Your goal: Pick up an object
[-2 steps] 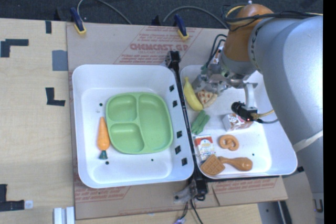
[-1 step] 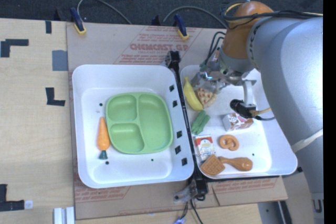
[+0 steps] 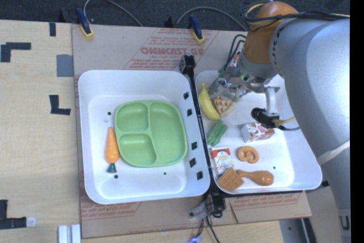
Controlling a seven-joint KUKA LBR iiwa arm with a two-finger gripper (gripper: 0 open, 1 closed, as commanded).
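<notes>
grey arm (image 3: 318, 82) over two white bins, its gripper (image 3: 227, 88) low in the right bin (image 3: 301, 171) above a pizza slice.

the arm comes in from the right, with the orange band (image 3: 263, 34) above its wrist. the left bin (image 3: 91, 122) holds a green divided plate (image 3: 151, 132) with a carrot (image 3: 111, 146) just beside its left edge. in the right bin, the gripper sits at the far end, right over the pizza slice (image 3: 223, 105) and next to a banana (image 3: 207, 104); how far it is open, or whether it grips anything, cannot be told. nearer lie a green pod (image 3: 216, 132), a small packet (image 3: 257, 132), a pretzel (image 3: 247, 153), a red-and-white carton (image 3: 221, 157), a drumstick (image 3: 256, 177) and a waffle piece (image 3: 230, 180).
</notes>
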